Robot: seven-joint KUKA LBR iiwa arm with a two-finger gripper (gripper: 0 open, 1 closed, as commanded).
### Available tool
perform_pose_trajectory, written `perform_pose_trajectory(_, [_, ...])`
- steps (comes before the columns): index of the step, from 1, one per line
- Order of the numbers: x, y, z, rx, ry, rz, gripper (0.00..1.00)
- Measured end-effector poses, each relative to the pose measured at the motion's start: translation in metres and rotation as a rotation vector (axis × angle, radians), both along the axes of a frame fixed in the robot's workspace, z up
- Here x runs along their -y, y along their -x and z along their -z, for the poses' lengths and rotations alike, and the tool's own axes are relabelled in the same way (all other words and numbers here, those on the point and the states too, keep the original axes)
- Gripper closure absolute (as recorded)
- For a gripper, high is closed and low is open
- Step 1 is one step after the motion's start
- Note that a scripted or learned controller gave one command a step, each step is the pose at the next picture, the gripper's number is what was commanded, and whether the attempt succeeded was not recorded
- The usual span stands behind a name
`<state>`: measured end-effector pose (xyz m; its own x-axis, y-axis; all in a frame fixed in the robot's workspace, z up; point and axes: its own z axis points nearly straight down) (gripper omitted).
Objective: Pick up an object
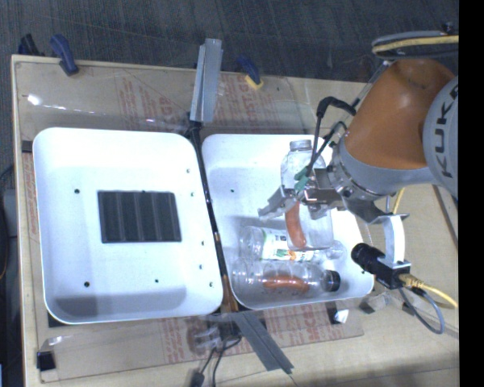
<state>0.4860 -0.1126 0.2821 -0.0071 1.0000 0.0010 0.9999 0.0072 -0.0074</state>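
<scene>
At your far left, the left bin (pixel 113 224) sits on the worktop (pixel 32 95) with a dark ribbed rectangular panel (pixel 139 216) lying flat near its middle; two blue clamps (pixel 63 53) grip the worktop's back edge, and a grey bar (pixel 205 79) runs down toward the seam between the bins; moving right, you reach the right bin (pixel 234 176), where the objects crowd its front half; a clear plastic bottle (pixel 278 280) with a dark cap lies on its side along the front wall, something orange showing through it; just behind it lies a crumpled clear package (pixel 274 247) with a green and white label; an orange sausage-shaped piece (pixel 295 228) stands nearly upright just beside the package, directly under the gripper (pixel 298 200); you cannot tell from this angle whether the gripper is apart or together, or whether it has the orange piece; another clear bottle (pixel 297 161) with a white cap stands behind the gripper near the bin's back; at the right, the grey arm with its orange band (pixel 403 111) leans in over the bin's right edge, cables trailing below it.
</scene>
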Motion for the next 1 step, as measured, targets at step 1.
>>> perform_pose_trajectory(1, [0.0692,-0.0031,0.03,0.0,-0.001,-0.088,0.0])
